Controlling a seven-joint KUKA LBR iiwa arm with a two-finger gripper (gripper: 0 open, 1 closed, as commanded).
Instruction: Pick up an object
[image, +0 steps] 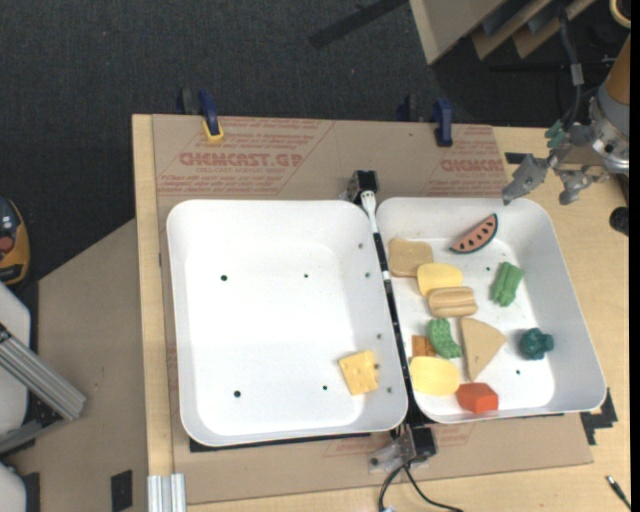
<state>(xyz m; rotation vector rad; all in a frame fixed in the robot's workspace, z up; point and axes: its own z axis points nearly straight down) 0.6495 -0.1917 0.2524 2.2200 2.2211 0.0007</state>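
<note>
My gripper (545, 187) hangs above the far right corner of the right bin (574, 300), its fingers spread open with nothing between them. Just below and left of it lies a watermelon slice (473, 233). The right bin also holds a tan bread piece (409, 256), a yellow block (440, 277), a hot dog bun (452, 301), a green pickle (505, 283), a dark green broccoli (535, 343), a leafy green piece (443, 338), a tan wedge (484, 345), a yellow lemon-like shape (434, 376) and a red piece (478, 398). In the left bin (182, 300) there is a cheese square (359, 372).
Both bins rest on a brown board (250, 155) held by clamps (210, 115) at the far edge. A black divider (380, 270) runs between the bins. Cables trail off the near edge (400, 470).
</note>
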